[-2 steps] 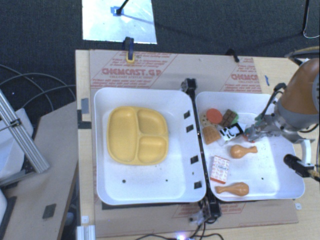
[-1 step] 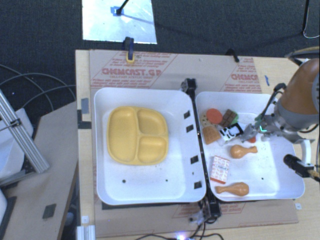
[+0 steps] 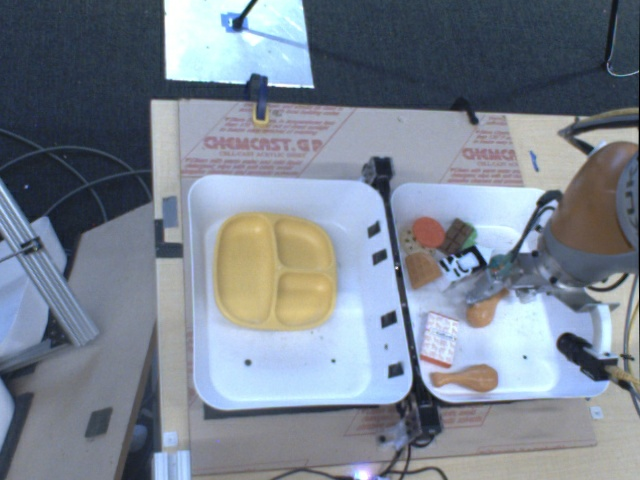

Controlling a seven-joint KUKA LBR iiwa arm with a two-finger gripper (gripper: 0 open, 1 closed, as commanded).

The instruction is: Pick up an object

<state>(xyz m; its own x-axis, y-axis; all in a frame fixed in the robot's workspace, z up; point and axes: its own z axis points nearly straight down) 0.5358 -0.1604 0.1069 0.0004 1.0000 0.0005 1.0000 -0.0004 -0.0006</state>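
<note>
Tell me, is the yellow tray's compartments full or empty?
Empty. The yellow tray lies flat in the left bin, and all three compartments show bare yellow plastic with nothing in them.

The arm [image 3: 600,218] is a rounded grey body with a broad orange band above the wrist, black cabling looping along its side, and a metallic grey gripper [image 3: 490,286] at its tip.

The table [image 3: 170,298] carries a brown board [image 3: 340,138] with red lettering, and two white bins sit side by side on it. The right bin [image 3: 520,368] lies under the fingers [image 3: 478,290]; the left bin [image 3: 240,368] sits well away from them. Two clamps grip the board's far edge: one [image 3: 259,100] with a yellow tip, one [image 3: 465,111] black.
</note>
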